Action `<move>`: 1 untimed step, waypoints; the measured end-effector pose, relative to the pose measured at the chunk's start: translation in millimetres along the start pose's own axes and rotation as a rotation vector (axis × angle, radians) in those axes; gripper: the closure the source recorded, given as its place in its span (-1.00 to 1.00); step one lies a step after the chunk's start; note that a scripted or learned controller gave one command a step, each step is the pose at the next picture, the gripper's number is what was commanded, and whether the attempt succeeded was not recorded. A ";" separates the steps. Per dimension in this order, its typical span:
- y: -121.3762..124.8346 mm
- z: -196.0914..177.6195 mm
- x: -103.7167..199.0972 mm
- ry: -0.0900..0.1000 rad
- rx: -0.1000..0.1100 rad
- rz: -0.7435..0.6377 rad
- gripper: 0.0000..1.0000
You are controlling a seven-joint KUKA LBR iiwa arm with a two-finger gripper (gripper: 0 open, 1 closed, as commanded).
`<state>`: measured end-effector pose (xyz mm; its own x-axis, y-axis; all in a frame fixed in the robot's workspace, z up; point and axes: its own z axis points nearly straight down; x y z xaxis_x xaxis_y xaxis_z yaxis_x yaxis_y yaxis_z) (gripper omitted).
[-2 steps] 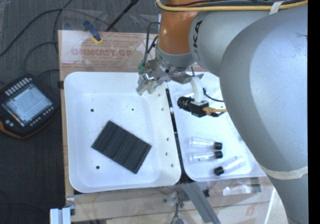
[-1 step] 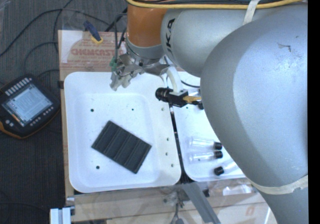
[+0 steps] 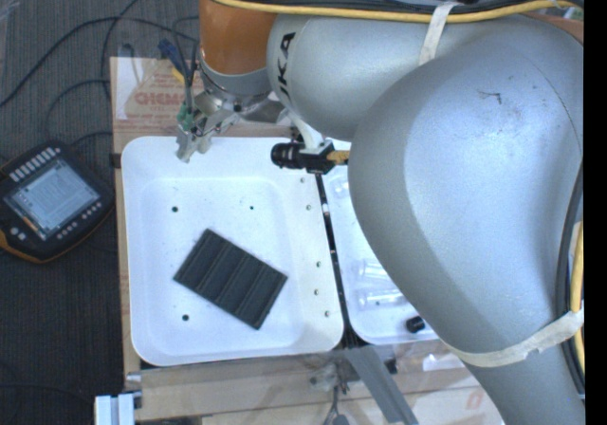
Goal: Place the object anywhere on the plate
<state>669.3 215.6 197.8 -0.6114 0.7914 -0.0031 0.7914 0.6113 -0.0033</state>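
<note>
A dark grey ribbed plate (image 3: 230, 278) lies flat at a slant in the front half of the left bin (image 3: 152, 338). My gripper (image 3: 190, 144) hangs over that bin's far left corner, well back from the plate and apart from it. Nothing shows in it. The grey arm covers most of the right bin (image 3: 356, 319). In the uncovered strip of that bin lie a clear, glassy object (image 3: 373, 286) and a small black piece (image 3: 414, 323) near the front edge.
The arm's bulk fills the view's right side, above the right bin. A teach pendant (image 3: 47, 200) lies on the floor left of the bench. Printed cardboard (image 3: 152, 96) sits behind the left bin. A ridge (image 3: 327, 243) divides the two bins.
</note>
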 end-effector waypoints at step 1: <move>0.6 -6.6 -0.7 -0.004 0.004 -0.001 1.00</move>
<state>670.1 215.5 204.3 -0.6121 0.7907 -0.0072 0.7908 0.6121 -0.0069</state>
